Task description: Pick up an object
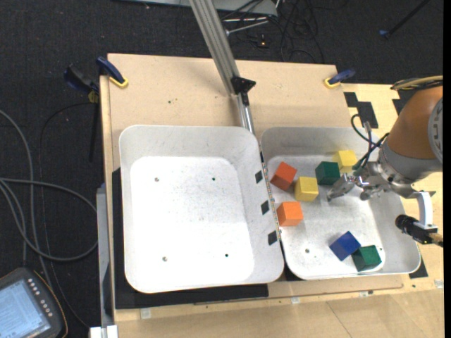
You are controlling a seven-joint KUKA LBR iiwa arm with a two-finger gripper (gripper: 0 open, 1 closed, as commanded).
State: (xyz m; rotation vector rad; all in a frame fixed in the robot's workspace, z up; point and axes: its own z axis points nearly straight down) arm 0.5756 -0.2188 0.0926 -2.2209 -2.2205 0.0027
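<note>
Bench (183, 90): a tan board seen from above at a slant, carrying two shallow white bins side by side.
Left bin (141, 146): speckled white floor with a few dark dots.
Right bin (394, 259): holds all seven blocks; I reach in over its right rim.
My arm (416, 136): grey with an orange band above the wrist, entering from the right side of the view.
My pincer (343, 188): low over the right bin, pointing left, its tips just right of the yellow block in the middle and just below the dark green one.
Pincer state: the fingers look slightly parted, and no block sits between them; I grip nothing.
Orange block, upper (283, 175): near the bin's left wall, tilted on its corner.
Orange block, lower (289, 213): just below the upper one, close to the left wall.
Yellow block, middle (306, 189): between the upper orange block and my pincer tips, apart from both.
Dark green block, upper (328, 172): just above my pincer tips, beside the far yellow block.
Yellow block, far (347, 159): toward the bin's back, touching or nearly touching the dark green block; I cannot tell which.
Blue block (344, 245): near the front of the bin, well apart from my pincer.
Green block, front (366, 258): just beside the blue block, at its lower right.
</note>
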